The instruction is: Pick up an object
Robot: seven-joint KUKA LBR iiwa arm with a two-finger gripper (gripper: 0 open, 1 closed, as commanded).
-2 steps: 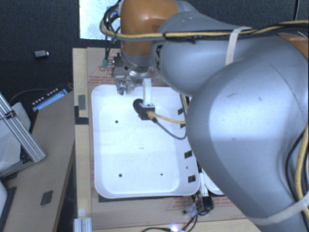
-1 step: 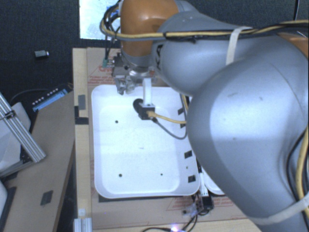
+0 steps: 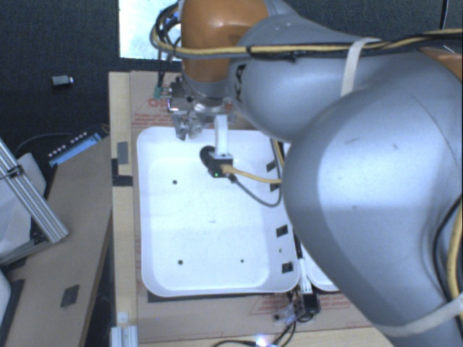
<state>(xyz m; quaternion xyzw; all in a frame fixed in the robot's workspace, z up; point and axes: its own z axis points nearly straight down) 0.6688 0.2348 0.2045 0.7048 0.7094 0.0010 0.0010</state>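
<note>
Grey arm (image 3: 362,194): nearest the camera, in front of and right of the claw; it covers most of the right bin (image 3: 322,279), of which a white sliver shows.
Left bin (image 3: 210,244): spreads from under the claw toward the camera (a few dark specks on its floor).
Yellow cable (image 3: 253,179): just near-right of the claw, running from a small black unit (image 3: 212,161).
Claw (image 3: 189,127): over the left bin's far edge; its opening and any hold cannot be told.
Task object: place, heading and long axis cannot be told.
Orange band (image 3: 221,20): directly beyond the claw.
</note>
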